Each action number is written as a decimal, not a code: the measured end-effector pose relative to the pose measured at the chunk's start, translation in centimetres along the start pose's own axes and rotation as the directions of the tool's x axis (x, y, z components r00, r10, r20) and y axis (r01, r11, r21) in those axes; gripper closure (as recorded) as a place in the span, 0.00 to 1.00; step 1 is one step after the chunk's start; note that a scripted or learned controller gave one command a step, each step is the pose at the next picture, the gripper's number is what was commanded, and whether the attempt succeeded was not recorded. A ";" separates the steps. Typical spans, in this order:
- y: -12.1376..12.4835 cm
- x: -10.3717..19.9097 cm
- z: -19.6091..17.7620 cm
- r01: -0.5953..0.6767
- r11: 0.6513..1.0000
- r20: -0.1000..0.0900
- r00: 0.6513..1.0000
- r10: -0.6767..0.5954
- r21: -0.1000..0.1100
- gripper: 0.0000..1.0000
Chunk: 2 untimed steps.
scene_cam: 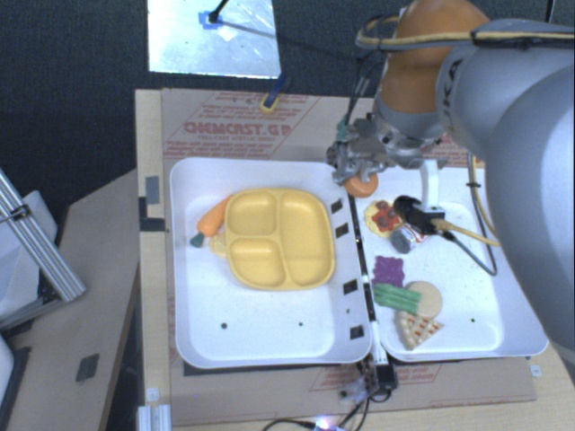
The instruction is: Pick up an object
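The left bin (193,330) contains a yellow divided plate (274,238) with a toy carrot (212,216) touching its left edge. The gripper (358,171) hangs directly above an orange piece (363,186) at the right bin's (503,326) far-left corner; jaw state cannot be determined. Judged step: approach. Next: descend squarely and close.

I see a smooth, glossy yellow plastic tray (274,239) in a matt white plastic bin (193,268), on printed brown cardboard (234,128).
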<state>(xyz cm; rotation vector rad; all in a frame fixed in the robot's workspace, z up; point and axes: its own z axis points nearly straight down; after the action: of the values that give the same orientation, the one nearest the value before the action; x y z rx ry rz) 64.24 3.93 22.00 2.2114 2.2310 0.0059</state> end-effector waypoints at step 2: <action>1.9 4.0 0.1 -0.005 1.000 0.003 1.000 0.005 0.000 1.00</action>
<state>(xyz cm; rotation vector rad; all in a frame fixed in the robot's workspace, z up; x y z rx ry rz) 66.07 7.91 21.93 2.2159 2.2239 0.0021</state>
